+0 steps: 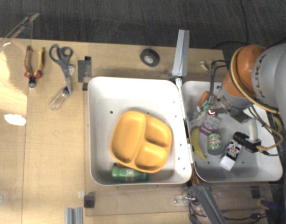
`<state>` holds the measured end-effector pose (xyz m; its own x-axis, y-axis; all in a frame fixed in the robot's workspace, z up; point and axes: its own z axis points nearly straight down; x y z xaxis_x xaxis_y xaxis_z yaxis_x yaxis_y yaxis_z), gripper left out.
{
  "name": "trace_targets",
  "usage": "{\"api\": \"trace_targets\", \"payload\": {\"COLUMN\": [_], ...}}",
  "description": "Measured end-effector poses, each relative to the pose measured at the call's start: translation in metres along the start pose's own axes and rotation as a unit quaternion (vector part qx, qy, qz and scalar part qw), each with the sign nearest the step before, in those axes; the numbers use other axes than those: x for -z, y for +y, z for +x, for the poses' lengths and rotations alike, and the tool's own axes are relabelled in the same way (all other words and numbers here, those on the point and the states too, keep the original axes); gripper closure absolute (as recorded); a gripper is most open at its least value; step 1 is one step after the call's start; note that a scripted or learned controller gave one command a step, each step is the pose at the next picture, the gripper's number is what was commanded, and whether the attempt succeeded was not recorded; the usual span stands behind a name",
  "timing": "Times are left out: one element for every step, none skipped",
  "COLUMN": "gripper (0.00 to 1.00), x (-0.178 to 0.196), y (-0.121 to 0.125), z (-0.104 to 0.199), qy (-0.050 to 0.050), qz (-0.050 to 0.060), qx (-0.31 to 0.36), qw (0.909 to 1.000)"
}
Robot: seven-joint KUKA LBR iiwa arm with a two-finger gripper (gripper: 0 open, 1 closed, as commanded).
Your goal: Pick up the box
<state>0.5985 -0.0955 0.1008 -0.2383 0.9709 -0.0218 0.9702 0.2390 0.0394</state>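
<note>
Because the small white box (231, 156) lies tilted near the front of the right bin (273, 175) — just beside the green can (214, 143) and the banana (197, 143) — the arm (268, 73) should descend squarely over it, clear of both neighbours.

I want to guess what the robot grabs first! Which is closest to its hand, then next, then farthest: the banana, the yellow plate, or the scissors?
Seen from the camera above, with the hand in the right bin:
1. Banana: right bin, by its left wall.
2. Yellow plate: middle of the left bin.
3. Scissors: out on the bench, far left.
</note>
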Motion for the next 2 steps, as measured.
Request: {"api": "trace_targets", "payload": {"gripper": [0.00,1.00], "x": [0.000,0.013], "y": [-0.011,-0.007], "z": [0.000,-0.002], "qy": [0.001,-0.002], "qz": [-0.002,-0.006], "qx": [0.045,0.045], "qw": [0.9990,0.9989]}}
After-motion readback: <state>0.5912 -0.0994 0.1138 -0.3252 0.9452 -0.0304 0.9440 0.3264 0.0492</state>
